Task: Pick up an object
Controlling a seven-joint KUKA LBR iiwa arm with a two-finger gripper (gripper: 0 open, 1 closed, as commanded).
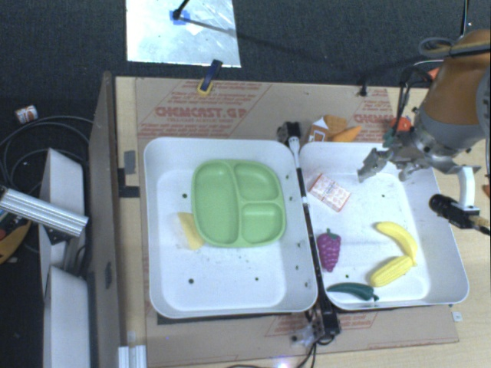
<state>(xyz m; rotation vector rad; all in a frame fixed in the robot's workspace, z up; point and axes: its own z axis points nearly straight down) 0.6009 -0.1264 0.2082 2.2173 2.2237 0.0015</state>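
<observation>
Arm (460, 90) comes in from the right, over the back right corner of the right bin (441, 240). Gripper (390, 167) sits low above the bin's rear strip; its two fingers are spread well apart, nothing between them.

Right bin contents:
- pink-and-white packet (328, 192), rear left, close to the divider between the bins, just left of and below the gripper
- purple grapes (329, 250), mid left, near the divider
- yellow banana (399, 239), mid right
- yellow corn cob (391, 270), just in front of the banana, touching it or nearly so
- dark green pepper (351, 290), hard against the front rim

Open floor: centre of the right bin between packet, grapes and banana, plus the rear right part under the arm.

Left bin (165, 236): green divided plate (237, 203) takes the middle. A pale yellow piece (189, 230) is tucked at its left edge. Front half is bare floor.

An orange item (344, 133) lies on the cardboard (253, 106) behind the right bin, outside the rim.
</observation>
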